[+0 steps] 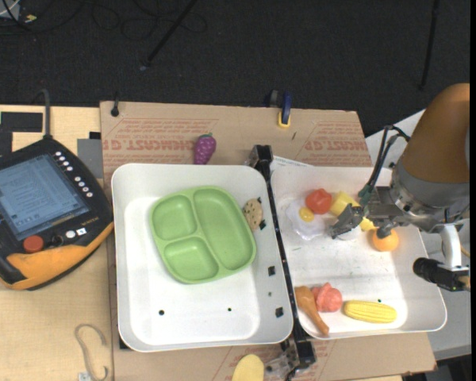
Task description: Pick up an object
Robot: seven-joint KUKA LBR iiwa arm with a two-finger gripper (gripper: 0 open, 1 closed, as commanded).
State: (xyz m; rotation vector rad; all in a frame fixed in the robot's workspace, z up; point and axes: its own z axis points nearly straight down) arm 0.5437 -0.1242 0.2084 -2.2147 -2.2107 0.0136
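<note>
My gripper hangs low over the upper middle of the right bin. Close to it lie a red toy fruit, a yellow piece and an orange ball that sits just to its right. A small yellow bit shows right at the gripper, but whether it is held is unclear. Along the bin's front lie a carrot, a pink-red strawberry and a yellow corn cob.
The left bin bears a green divided plate and a speckled cookie-like piece by its right wall. Purple grapes lie on the cardboard behind. A yellow lemon lies in front of the bins. A control tablet rests at the left.
</note>
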